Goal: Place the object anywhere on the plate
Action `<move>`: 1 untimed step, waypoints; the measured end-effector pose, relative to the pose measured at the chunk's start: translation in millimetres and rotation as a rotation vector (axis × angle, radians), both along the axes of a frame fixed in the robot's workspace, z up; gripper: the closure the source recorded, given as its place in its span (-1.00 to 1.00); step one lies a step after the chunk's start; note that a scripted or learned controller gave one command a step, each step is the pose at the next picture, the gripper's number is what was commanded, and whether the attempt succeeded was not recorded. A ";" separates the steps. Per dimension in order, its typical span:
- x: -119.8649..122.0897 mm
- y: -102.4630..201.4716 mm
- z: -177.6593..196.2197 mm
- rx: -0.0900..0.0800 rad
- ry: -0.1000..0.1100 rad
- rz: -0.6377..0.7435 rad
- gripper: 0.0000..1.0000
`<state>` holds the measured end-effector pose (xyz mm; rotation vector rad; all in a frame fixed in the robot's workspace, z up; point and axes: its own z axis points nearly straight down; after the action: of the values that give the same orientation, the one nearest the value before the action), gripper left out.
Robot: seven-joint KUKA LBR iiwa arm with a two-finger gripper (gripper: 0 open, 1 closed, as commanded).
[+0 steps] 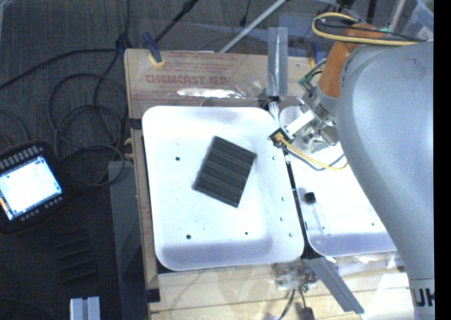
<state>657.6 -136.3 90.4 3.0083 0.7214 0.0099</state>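
A dark ribbed rectangular plate (pixel 225 170) lies tilted in the middle of the left white bin (pixel 169 241). A small black object (pixel 308 197) rests in the right bin (pixel 345 234), close to the divider between the bins. My gripper (pixel 304 127) hangs over the far left corner of the right bin, near the divider's top end, up and to the right of the plate. Nothing can be made out between its parts. The grey arm covers most of the right bin.
The wooden bench (pixel 190 75) extends behind the bins, and a metal post (pixel 280 58) stands at the back between them. A tablet with a lit screen (pixel 28 183) and cables lie on the floor at left.
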 end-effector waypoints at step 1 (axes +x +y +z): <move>0.1 3.7 0.1 0.005 -0.007 -0.248 1.00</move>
<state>657.6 -132.6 90.6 3.0767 0.3439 0.0135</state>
